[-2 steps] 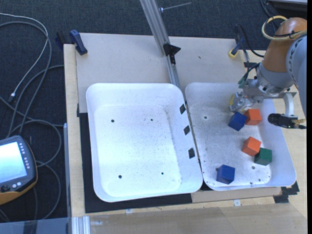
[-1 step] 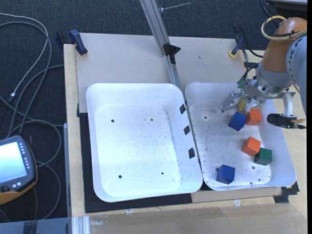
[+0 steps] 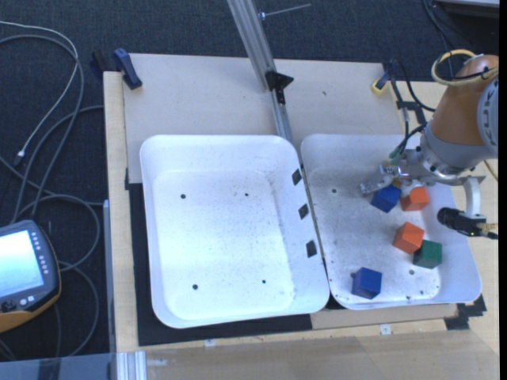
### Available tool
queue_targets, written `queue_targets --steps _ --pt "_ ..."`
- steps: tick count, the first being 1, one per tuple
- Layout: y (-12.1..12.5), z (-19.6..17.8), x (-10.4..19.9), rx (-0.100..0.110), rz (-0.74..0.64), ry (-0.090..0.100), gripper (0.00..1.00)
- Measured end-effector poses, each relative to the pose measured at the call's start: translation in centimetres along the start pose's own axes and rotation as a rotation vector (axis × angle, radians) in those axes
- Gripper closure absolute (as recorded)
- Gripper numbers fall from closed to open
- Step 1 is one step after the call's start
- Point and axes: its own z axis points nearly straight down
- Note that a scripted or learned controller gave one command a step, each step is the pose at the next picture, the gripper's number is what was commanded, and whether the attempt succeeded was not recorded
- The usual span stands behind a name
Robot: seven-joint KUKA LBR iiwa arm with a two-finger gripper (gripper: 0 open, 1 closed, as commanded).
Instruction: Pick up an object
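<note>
Basically the arm comes in from the right w/ its gripper [image 3: 394,182] low over the upper part of the right bin [image 3: 348,153], sitting on top of a tight pair of blocks: a blue block [image 3: 385,199] and an orange block [image 3: 414,199] touching or nearly touching each other. Fingertips look to end right at the blue one's upper edge, but the wrist hides the tips, so jaw state = can't tell, and no block is clearly between the fingers, so I wouldn't call it a grasp. Prob target is the blue block, since it's nearest the tool. Other candidates lie further down the same bin: a second orange block [image 3: 408,237] w/ a green block [image 3: 428,253] just beside it, and another blue block [image 3: 366,282] alone near the front rim, well apart from the rest. Left bin [image 3: 170,153] has only specks. The two pairs being packed close makes a pick awkward: a finger coming down btw neighbours may shove one aside; the lone blue block looks easier. Task not yet done.
</note>
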Motion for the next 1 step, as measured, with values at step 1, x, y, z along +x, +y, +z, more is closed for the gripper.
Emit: queue_targets --steps 1 --pt "0.21 -1.08 0.05 -0.002 -0.001 0.000 1.00"
